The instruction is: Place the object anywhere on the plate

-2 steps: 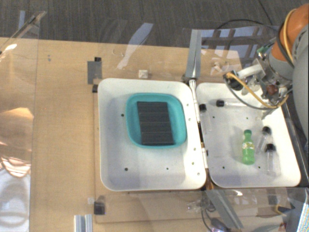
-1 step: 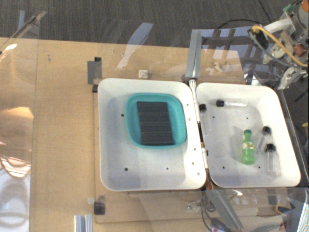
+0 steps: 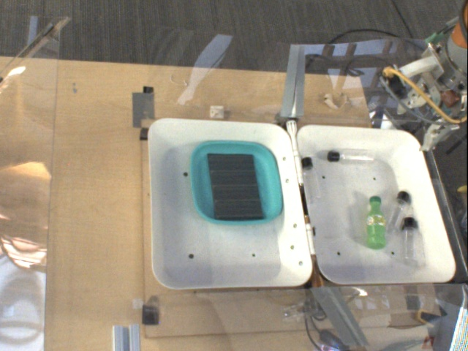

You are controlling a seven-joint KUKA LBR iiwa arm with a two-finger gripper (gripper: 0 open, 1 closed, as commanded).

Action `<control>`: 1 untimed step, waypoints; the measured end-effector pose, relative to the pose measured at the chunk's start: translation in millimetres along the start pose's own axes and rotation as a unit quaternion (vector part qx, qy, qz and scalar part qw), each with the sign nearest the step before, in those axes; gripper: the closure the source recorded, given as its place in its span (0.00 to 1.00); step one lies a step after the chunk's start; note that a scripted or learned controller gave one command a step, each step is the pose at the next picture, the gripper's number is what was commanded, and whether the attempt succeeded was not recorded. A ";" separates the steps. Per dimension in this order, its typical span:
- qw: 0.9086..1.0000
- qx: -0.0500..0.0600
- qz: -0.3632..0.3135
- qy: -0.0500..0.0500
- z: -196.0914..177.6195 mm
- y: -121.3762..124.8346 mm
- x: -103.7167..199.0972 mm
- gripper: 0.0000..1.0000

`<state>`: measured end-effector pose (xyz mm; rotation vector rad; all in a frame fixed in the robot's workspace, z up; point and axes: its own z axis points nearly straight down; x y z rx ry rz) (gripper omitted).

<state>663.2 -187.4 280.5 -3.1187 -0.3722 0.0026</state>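
A teal plate [image 3: 272,189] sits in the left white bin [image 3: 168,254], toward its back. A dark grey ribbed rectangular block [image 3: 235,187] lies flat on the plate's middle. My gripper [image 3: 437,86] is up at the far right, above and behind the back right corner of the right bin [image 3: 431,269], well away from the plate and the block. Nothing can be seen held under it.
The right bin holds a small green bottle [image 3: 375,224] lying near its middle. Beside it are two clear vials with black caps [image 3: 406,229], and a clear tube [image 3: 351,155] lies along the back wall. A metal bar [image 3: 294,79] stands behind the seam between the bins.
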 end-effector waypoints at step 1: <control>1.000 0.000 0.014 0.000 26.8 2.7 -2.7 0.00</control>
